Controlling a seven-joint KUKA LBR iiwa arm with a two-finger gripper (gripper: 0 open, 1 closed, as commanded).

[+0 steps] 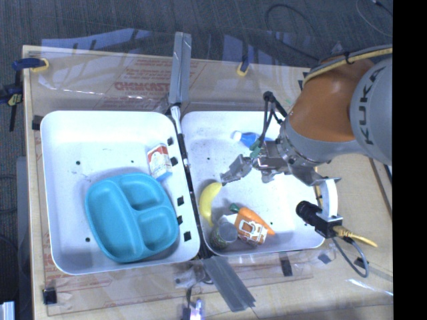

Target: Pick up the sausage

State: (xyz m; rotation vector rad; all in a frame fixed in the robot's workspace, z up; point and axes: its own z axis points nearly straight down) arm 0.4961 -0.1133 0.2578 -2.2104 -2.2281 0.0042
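Orange carton (252, 227) lying low in right bin (293, 242), yellow banana (209, 201) beside it, gripper (230, 175) above banana, spread and grasping nothing, blue tray (131, 215) in left bin (60, 179).

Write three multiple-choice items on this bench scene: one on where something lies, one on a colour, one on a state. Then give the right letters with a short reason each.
1. Where does the divided tray lie?
A. In the left bin
B. In the right bin
C. On the bench outside both bins

2. What colour is the divided tray?
A. Red
B. Light blue
C. Black

3. How does the end effector stand relative to the banana?
A. It grips the banana between its fingers
B. It hangs just above and beside the banana, with nothing between its fingers
C. It hangs over the left bin, far from the banana

Answers: 1 A, the tray rests on the floor of the left bin. 2 B, its three compartments are all light blue. 3 B, the end effector is over the right bin, its tip near the banana's upper end.
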